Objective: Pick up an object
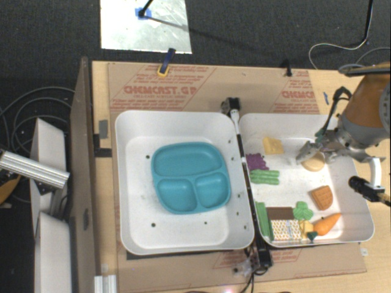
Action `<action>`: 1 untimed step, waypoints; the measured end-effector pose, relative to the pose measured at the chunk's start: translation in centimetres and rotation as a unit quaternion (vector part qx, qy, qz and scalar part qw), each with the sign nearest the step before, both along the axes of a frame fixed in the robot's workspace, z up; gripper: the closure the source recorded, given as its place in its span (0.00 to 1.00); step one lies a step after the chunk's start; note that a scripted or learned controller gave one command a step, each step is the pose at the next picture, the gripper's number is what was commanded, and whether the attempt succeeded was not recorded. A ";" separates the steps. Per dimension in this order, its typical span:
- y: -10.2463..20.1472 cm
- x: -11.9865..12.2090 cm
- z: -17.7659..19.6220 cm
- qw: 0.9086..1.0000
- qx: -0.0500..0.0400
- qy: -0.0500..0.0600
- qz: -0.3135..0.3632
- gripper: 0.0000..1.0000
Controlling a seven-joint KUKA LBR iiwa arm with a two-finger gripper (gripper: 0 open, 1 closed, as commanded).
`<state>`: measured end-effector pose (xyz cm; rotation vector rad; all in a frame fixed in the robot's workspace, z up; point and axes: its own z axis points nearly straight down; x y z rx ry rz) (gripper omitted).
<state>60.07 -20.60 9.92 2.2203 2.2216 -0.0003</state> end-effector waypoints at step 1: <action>-0.1 2.0 11.0 1.000 -0.002 -0.006 0.002 0.00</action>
